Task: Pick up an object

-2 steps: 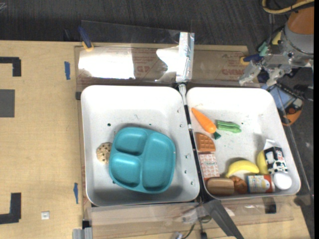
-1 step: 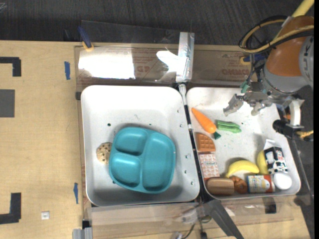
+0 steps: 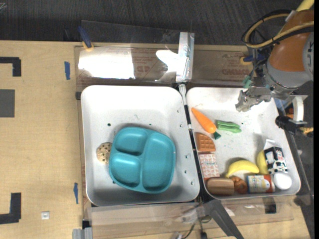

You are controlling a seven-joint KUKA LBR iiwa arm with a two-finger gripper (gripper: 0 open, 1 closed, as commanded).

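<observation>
Objects for picking lie in two white bins. The left bin (image 3: 92, 101) carries a cookie (image 3: 103, 153) at its left wall, touching a teal divided plate (image 3: 143, 158). The right bin (image 3: 291, 183) carries a carrot (image 3: 204, 120) and green pepper (image 3: 228, 127) mid-bin, a waffle (image 3: 205, 142), a banana (image 3: 242, 167) and bottles along its near edge. The claw (image 3: 247, 101) hovers over the far right corner; whether it grips anything, I cannot tell.

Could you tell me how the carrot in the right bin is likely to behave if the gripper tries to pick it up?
The carrot looks like a smooth, tapered plastic toy, so it is probably stiff and light. Its rounded, cone-like shape may let it roll or slip from a pinch near the narrow end. It lies diagonally near the right bin wall, beside the green bean, so a push could nudge that too.
</observation>
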